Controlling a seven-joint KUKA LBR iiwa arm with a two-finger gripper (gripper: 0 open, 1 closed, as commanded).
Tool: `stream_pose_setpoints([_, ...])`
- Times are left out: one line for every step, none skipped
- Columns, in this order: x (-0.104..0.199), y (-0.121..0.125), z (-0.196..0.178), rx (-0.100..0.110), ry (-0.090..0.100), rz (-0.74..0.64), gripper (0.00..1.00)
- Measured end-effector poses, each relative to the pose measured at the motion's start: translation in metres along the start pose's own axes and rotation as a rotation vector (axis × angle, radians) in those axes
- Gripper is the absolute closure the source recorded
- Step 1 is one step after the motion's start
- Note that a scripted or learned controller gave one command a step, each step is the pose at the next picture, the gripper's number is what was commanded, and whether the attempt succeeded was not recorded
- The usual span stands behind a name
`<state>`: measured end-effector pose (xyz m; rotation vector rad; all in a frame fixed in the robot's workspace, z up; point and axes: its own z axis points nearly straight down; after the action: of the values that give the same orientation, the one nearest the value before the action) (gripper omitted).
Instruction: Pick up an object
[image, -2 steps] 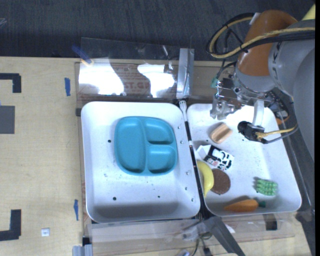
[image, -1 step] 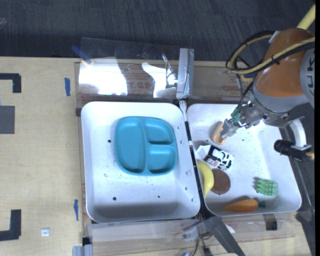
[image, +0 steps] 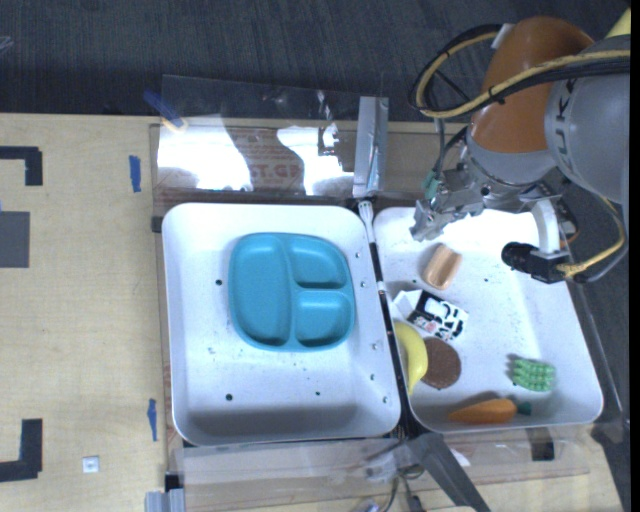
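Note:
My gripper (image: 428, 222) hangs over the back left part of the right bin (image: 560, 320), just above and left of a tan bread-like piece (image: 440, 267). Nothing shows between the fingers. Below that piece lies a black and white packet (image: 438, 316). A yellow banana (image: 410, 355) rests against the bin's left wall beside a brown round cookie (image: 441, 365). An orange carrot (image: 483, 410) lies along the front wall. A green knobbly toy (image: 531, 374) sits at the front right.
The left bin (image: 200, 380) holds a blue divided plate (image: 292, 290). A clear panel and a metal bracket (image: 369, 145) stand behind the bins. Black and yellow cables (image: 450, 60) loop by the arm's wrist at the back right.

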<state>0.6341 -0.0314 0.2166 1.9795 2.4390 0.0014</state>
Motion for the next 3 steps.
stream_pose_setpoints([-0.004, 0.021, -0.040, -0.006, -0.002, -0.054, 1.00])
stream_pose_setpoints([-0.021, -0.035, 0.001, 0.000, -0.001, -0.296, 1.00])
stream_pose_setpoints([-0.021, -0.035, 0.000, -0.001, -0.001, -0.296, 0.00])
